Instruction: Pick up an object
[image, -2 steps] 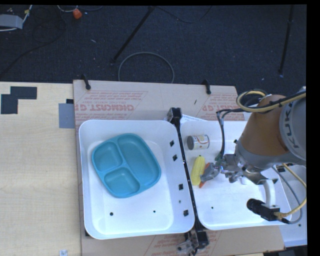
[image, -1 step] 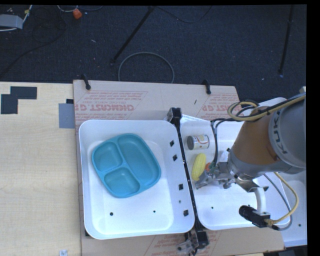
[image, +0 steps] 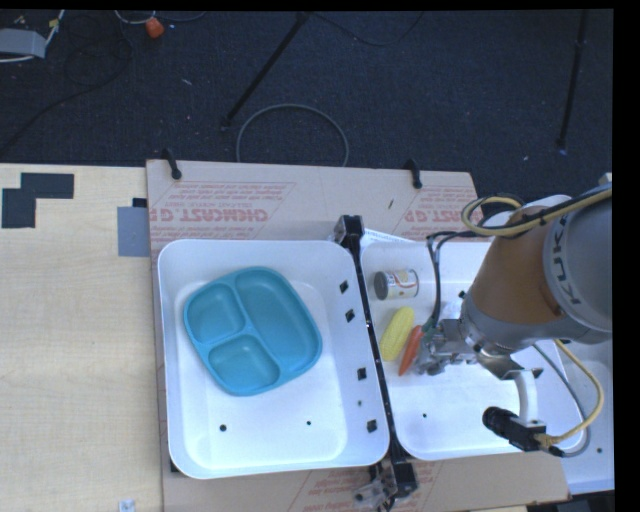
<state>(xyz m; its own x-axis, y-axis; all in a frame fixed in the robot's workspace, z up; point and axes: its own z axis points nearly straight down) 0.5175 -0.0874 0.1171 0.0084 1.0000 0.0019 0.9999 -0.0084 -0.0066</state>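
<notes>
In the right bin (image: 440, 425) lie a yellow corn cob (image: 396, 331), an orange carrot (image: 410, 350) beside it, and a small can (image: 397, 284) on its side near the far wall. My gripper (image: 432, 352) hangs low at the carrot's right side, right next to it. The wrist hides the fingertips, so contact with the carrot cannot be judged. The orange-banded arm (image: 520, 280) covers the bin's right half.
The left bin (image: 200, 440) holds a blue divided plate (image: 250, 329). A black divider (image: 366, 340) runs between the two bins. Cables loop around the arm at the right. Cardboard lies beneath the bins, with a wooden bench surface to the left.
</notes>
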